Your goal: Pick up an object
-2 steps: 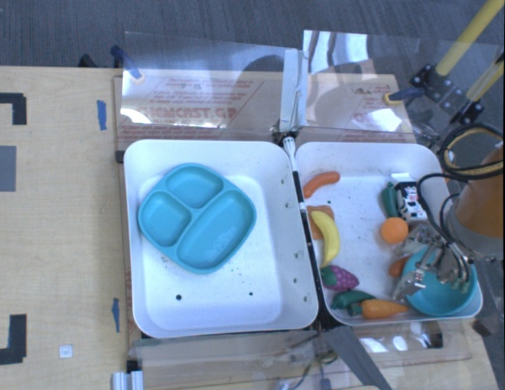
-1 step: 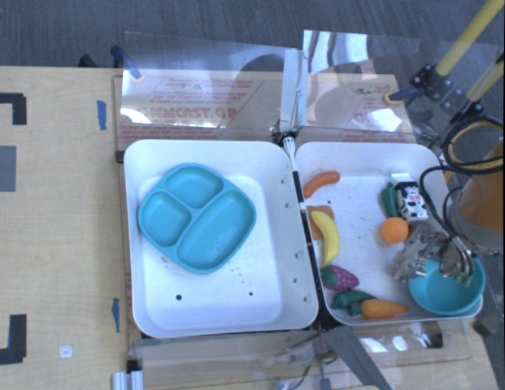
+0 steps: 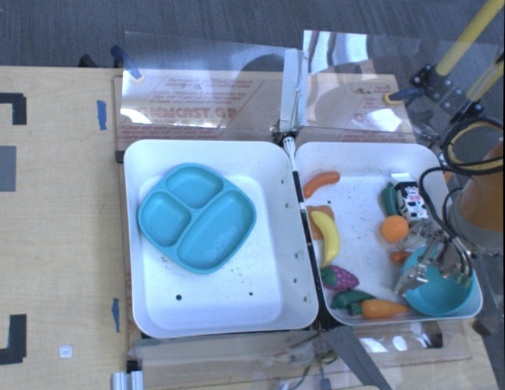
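The gripper (image 3: 427,270) is hanging low over the right bin (image 3: 359,162), its metal fingers sitting at the near rim of a teal bowl (image 3: 441,295), so the arm is judged to be in the closing-in step of a pick, with nothing lifted yet. How far the fingers are spread I cannot tell, and nothing is visibly caught between them. Just beyond the tool an orange ball (image 3: 393,229) is lying, and a small orange piece (image 3: 398,257) is sitting just beside the tool; a carrot (image 3: 384,308) is lying nearer the camera, and a banana (image 3: 325,232) is resting well off toward the left bin (image 3: 154,299). The next move is probably calling for a settled target and a clean closing on it. The tool's own bulk is hiding part of the bowl, and the wrist (image 3: 484,201) is being cut off at the frame edge
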Robot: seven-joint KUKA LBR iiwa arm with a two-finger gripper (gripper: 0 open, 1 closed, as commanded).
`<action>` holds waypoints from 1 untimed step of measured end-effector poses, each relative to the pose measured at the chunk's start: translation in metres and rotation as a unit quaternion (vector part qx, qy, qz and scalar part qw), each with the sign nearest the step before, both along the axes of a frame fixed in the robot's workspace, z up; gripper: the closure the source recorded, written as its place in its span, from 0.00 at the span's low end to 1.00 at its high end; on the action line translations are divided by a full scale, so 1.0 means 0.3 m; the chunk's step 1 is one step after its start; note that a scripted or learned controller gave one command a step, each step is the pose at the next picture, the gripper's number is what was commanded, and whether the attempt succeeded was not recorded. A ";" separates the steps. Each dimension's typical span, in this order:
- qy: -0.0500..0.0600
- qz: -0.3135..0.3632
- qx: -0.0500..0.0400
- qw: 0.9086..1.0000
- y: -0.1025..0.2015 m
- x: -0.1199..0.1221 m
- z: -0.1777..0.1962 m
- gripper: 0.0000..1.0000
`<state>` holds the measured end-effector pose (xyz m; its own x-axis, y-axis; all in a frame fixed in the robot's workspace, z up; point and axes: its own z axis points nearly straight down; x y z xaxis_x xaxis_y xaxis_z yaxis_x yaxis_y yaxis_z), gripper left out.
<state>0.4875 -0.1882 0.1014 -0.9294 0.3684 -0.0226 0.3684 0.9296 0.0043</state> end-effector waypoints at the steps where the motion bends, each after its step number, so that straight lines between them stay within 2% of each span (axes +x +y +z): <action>1: 0.004 0.022 0.001 1.000 0.148 0.113 -0.040 0.00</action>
